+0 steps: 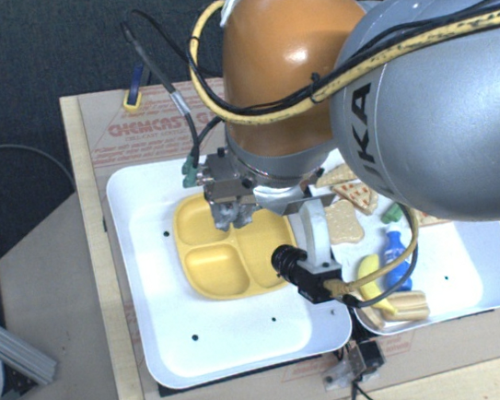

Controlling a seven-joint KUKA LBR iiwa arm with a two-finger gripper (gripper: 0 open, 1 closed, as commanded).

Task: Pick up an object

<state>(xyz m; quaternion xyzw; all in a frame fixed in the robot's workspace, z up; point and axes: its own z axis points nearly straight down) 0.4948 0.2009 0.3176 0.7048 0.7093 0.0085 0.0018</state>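
Note:
A yellow divided plate (pixel 226 258) lies in the left white bin (pixel 157 292), towards its right half. My gripper (pixel 225 209) hangs low over the plate's back edge, under the grey arm and its orange band (pixel 287 40). The arm's bulk hides the plate's back right part and whatever lies directly beneath the wrist. In the right bin (pixel 471 278) sit a cracker (pixel 353 193), a pale bread piece (pixel 342 224), a small green item (pixel 390 215), a blue object (pixel 392 248), a yellow banana-like piece (pixel 370 277) and a cream block (pixel 402 308).
A black fitting with a cable (pixel 300 273) juts from the arm over the plate's right edge and the rim between the bins. A cardboard sheet (pixel 137 127) lies under the bins. Dark floor surrounds the bench at the left and back.

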